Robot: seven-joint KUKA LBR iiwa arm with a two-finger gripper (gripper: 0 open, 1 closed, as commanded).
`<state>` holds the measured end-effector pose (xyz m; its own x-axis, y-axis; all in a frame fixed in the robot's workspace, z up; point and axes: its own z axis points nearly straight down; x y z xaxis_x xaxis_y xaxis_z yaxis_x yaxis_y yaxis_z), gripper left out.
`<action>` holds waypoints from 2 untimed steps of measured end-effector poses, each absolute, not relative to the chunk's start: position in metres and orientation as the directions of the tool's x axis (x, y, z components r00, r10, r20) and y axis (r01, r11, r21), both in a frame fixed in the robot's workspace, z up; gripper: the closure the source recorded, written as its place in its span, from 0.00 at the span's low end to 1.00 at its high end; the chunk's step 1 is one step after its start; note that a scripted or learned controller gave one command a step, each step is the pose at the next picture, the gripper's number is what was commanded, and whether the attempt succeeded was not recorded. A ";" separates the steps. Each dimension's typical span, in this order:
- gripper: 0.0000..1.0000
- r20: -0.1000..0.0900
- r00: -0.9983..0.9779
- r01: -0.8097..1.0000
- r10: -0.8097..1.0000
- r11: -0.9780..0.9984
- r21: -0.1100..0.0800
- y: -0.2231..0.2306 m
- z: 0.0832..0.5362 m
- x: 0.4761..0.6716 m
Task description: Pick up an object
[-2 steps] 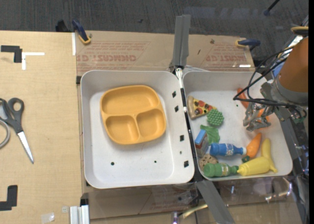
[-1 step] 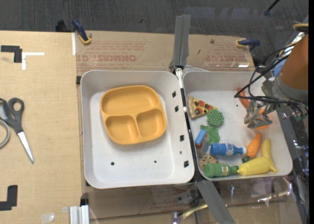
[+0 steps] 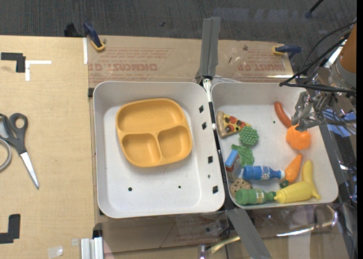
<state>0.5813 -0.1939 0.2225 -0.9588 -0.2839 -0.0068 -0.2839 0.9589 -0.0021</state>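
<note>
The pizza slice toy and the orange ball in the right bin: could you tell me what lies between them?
In the camera view, the green bumpy toy sits just right of the pizza slice; beyond it, bare bin floor reaches the orange ball.

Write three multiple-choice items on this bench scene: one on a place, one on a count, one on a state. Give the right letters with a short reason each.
1. Where does the yellow three-compartment plastic tray lie?
A. in the left white bin
B. in the right white bin
C. on the cardboard

2. How many toy bottles lie in the right white bin?
A. one
B. three
C. five

3. How does the tool stand to the round orange toy fruit?
A. far off, over the left bin
B. right above it, at its top
C. under it

Key: 1 A, the tray rests on the floor of the left white bin. 2 B, a blue, a green and a yellow bottle. 3 B, the tool's tips meet the fruit's top edge.
</note>
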 end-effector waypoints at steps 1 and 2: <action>1.00 -0.003 -0.994 -0.111 -0.111 0.994 -0.001 -0.218 0.092 0.502; 0.00 -0.009 -0.994 -0.112 -0.112 0.994 -0.002 -0.218 0.094 0.504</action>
